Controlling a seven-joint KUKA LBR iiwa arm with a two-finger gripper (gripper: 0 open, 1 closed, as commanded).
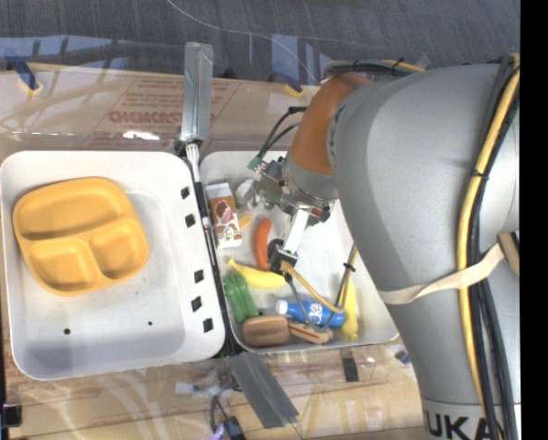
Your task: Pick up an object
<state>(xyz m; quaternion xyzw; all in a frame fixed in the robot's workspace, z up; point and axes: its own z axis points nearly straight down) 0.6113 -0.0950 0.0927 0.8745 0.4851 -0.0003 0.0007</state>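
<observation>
Here: left bin [36, 351] holds yellow tray [80, 235]; right bin [221, 165] holds cluttered toys; jaws [279, 262] state unclear.

A robotics lab: KUKA arm [439, 209] over taped white bins [36, 356].

Right bin [221, 168] half under arm [421, 191]
</observation>
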